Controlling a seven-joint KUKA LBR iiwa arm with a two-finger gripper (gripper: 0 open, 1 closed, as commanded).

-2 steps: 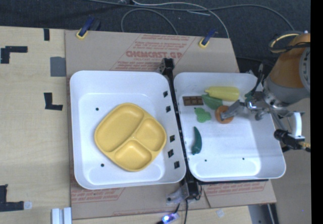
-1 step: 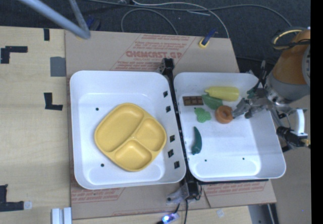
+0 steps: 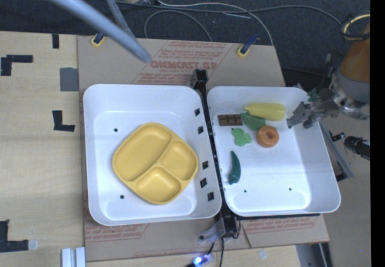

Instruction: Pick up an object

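At the upper right rim of the right bin (image 3: pixel 319 199): gripper (image 3: pixel 304 116), carrying nothing visible. Spread or closed, impossible to tell at this size.

Inside that bin, clustered in its upper half: yellow corn toy (image 3: pixel 264 110), orange ring (image 3: pixel 267 136) just below it, brown bar (image 3: pixel 229 119) and green leafy piece (image 3: pixel 242 136) toward the left wall. Lower along that wall, dark green vegetable (image 3: pixel 234 168), lying apart.

Probably scattered loose so as to leave room around each. Likely an approach toward the corn, nearest that rim.

Left of the bin: second bin (image 3: pixel 96 139) with yellow divided plate (image 3: pixel 156 162).
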